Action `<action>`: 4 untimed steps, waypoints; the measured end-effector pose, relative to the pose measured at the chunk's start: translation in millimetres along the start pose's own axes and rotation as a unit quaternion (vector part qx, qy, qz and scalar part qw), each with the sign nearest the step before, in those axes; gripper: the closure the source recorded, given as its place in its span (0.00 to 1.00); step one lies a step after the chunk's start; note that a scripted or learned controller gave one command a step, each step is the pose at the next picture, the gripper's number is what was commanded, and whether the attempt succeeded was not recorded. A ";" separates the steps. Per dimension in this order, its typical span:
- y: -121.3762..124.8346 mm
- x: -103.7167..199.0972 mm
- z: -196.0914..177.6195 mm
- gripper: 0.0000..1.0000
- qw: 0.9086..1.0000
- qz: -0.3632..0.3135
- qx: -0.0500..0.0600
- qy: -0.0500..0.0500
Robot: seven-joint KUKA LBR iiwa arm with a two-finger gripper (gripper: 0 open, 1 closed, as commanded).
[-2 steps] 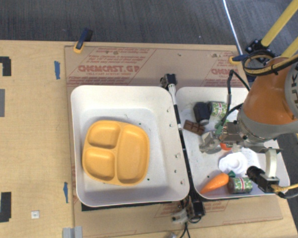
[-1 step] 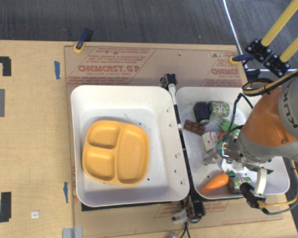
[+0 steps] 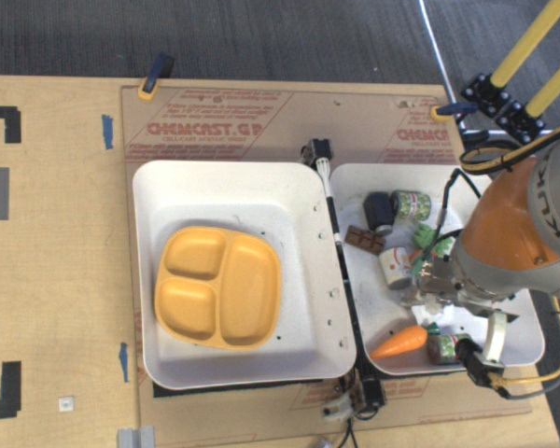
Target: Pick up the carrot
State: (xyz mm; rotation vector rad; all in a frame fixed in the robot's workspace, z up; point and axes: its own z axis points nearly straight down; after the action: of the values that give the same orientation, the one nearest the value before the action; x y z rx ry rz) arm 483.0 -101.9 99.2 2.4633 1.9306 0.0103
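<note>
The orange carrot (image 3: pixel 399 342) lies on its side at the front left of the right bin (image 3: pixel 350 287), with its tip pointing left. My gripper (image 3: pixel 426 294) hangs low over the middle of that bin, just behind and to the right of the carrot. The grey wrist and orange band above it cover much of the bin's right half. I see nothing lifted off the bin floor.
The right bin also holds a green can (image 3: pixel 412 203), a dark cup (image 3: pixel 378 209), a brown bar (image 3: pixel 364 240), a white container (image 3: pixel 393 267) and a small can (image 3: pixel 443 347) beside the carrot. A yellow divided plate (image 3: pixel 219 286) sits in the left bin (image 3: pixel 168 194).
</note>
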 end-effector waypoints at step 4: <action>-6.2 18.1 -86.0 1.00 0.905 -0.424 0.004 0.003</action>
State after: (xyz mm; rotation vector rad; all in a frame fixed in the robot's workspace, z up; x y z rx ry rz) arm 480.2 -82.4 185.0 1.4150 2.8017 0.0019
